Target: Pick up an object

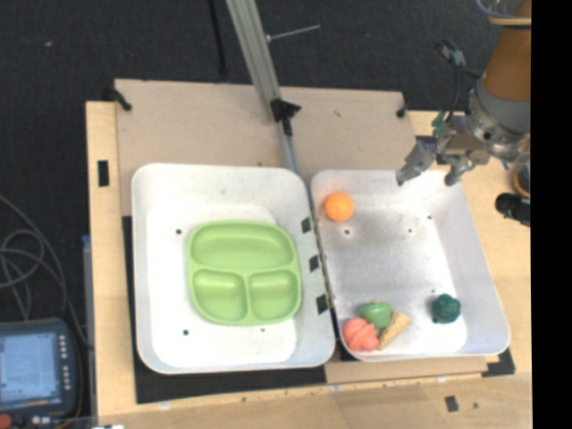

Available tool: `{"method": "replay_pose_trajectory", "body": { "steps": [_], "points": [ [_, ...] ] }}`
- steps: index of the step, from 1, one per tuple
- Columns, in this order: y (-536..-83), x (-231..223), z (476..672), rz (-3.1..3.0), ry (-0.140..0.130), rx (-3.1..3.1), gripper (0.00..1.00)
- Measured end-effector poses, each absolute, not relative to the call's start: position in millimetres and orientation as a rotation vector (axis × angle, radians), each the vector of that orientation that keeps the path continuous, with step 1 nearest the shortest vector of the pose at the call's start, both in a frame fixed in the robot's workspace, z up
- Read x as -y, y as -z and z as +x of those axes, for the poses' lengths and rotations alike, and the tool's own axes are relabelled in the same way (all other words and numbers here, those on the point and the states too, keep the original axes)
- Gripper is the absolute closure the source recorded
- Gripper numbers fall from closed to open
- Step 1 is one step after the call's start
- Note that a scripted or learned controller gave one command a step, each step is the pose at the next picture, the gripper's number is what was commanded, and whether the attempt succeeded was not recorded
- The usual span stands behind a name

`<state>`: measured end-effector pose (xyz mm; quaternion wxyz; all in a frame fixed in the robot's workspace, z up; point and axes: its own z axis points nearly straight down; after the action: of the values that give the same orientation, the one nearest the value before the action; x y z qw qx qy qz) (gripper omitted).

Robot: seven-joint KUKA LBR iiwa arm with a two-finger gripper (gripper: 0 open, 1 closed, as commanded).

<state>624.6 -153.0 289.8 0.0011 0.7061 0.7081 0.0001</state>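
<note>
**One gripper, jaws apart, over the right bin's far edge**

One two-finger gripper [433, 169] hangs above the far right corner of the right bin [465, 239], w/ both fingers spread and nothing between them. Fingertips point down toward the bin's far rim; can't tell if they touch it. Above the wrist sits the orange band [511, 65] on the grey arm, coming in from the bench's right side.

Right bin contents: an orange ball [339, 207] near the far left corner, well apart from the gripper. Along the near edge, a pink object [360, 334] in the near left corner, touching a green object [377, 313] just behind it and a tan piece [394, 329] beside it on the right. A dark green object [445, 308] lies alone toward the near right corner.

Left bin [161, 239] holds a light green divided plate [243, 272] approx. in its middle, 3 compartments, resting on a white sheet [170, 329].

A metal post [255, 43] rises from the bench's far edge, btw. the bins. A tablet-like screen [31, 365] sits off the bench's near left corner.
</note>
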Motion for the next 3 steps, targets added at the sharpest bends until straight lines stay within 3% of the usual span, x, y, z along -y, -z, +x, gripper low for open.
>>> {"method": "replay_pose_trajectory", "body": {
  "steps": [1,3],
  "points": [
    [-289.8,153.0,624.6,2.216,0.001,-2.224,0.0],
    [-203.1,145.7,626.7,2.22,0.005,-2.225,0.0]
  ]
}}
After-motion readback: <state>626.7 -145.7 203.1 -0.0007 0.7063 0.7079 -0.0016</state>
